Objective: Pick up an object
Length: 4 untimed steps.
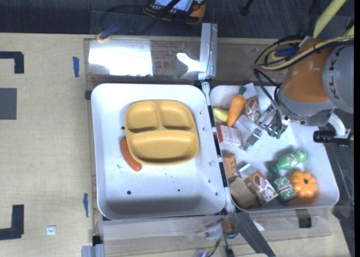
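My gripper (261,132) hangs over the upper middle of the right bin (329,163), below the arm's orange band, and stands open with nothing between its fingers. Just to its left lie an orange carrot (235,109), a yellow item (220,115) and a red-and-white packet (229,135). A printed snack packet (252,106) lies just above-left of it. Lower right in the same bin are a green bottle-shaped toy (288,161), an orange pumpkin (304,185), a small can (284,188) and a brown-and-white carton (259,185).
The left bin (107,183) holds a yellow divided plate (162,131) with an orange-red sausage (129,156) at its lower left edge. A metal divider (215,138) separates the bins. Cables and the arm's body crowd the right bin's upper right.
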Available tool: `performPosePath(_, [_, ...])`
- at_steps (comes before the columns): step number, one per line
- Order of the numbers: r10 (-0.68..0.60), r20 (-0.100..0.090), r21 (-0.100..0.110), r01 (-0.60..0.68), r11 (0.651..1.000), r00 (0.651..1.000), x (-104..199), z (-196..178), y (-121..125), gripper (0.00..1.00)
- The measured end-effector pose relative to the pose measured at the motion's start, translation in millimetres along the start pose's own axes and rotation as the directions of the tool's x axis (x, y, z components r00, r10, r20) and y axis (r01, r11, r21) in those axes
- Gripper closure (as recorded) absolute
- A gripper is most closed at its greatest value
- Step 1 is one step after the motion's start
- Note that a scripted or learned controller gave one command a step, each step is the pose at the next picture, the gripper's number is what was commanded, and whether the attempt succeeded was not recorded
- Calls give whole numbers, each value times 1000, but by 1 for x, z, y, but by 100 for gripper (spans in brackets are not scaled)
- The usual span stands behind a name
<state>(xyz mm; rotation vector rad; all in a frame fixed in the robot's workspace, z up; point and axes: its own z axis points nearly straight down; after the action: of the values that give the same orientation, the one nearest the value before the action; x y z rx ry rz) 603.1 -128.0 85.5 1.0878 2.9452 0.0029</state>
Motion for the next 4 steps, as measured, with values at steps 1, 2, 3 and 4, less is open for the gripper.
performPosePath(1, [13,-28,41,-12,999,1000,-17,2,26,0])
performPosePath(2, [10,-17,31,-9,999,1000,-20,-8,30,100])
performPosePath(3, [205,-2,4,-205,979,979,3,-118,46,100])
performPosePath(4, [140,-5,5,-140,990,990,25,-36,-4,100])
